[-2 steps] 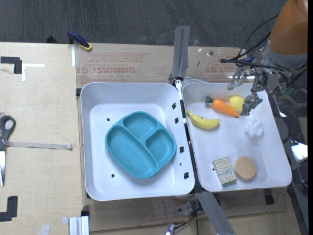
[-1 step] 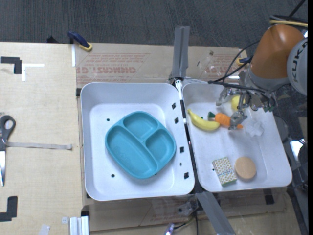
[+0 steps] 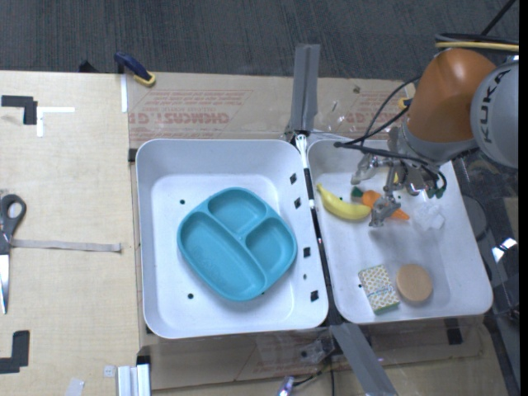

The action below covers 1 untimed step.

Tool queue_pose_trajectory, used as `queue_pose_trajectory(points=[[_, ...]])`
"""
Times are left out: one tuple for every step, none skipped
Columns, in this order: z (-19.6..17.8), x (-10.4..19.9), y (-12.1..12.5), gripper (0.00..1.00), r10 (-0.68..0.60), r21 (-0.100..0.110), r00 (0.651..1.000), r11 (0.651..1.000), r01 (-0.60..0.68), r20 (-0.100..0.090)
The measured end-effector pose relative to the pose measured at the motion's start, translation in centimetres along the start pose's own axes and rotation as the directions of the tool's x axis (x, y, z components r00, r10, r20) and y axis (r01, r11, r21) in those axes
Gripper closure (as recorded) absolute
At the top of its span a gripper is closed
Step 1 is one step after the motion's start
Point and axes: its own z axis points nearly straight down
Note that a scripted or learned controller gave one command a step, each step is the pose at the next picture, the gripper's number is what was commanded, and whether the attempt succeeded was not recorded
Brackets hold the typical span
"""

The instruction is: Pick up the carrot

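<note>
The metal two-finger gripper (image 3: 384, 207) sits over the small orange carrot (image 3: 373, 197) in the right white bin (image 3: 462, 304). Whether it's gripping, I can't tell. A yellow banana (image 3: 341, 207) lies just beside.

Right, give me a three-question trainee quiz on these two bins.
1. True or false: the carrot lies in the same bin as the blue divided plate.
2. Which thing lies beside the carrot, toward the other bin? A) scissors B) banana C) clamp
3. Fill in: the round cookie lies next to the ____ at the right bin's near end.

Key: 1 false; 2 B; 3 sponge.
</note>
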Motion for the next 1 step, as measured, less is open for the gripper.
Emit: queue_pose_trajectory(points=[[-0.05,-0.4,0.24,0.0,-0.036,0.001,0.999,0.999,0.036,0.001]])
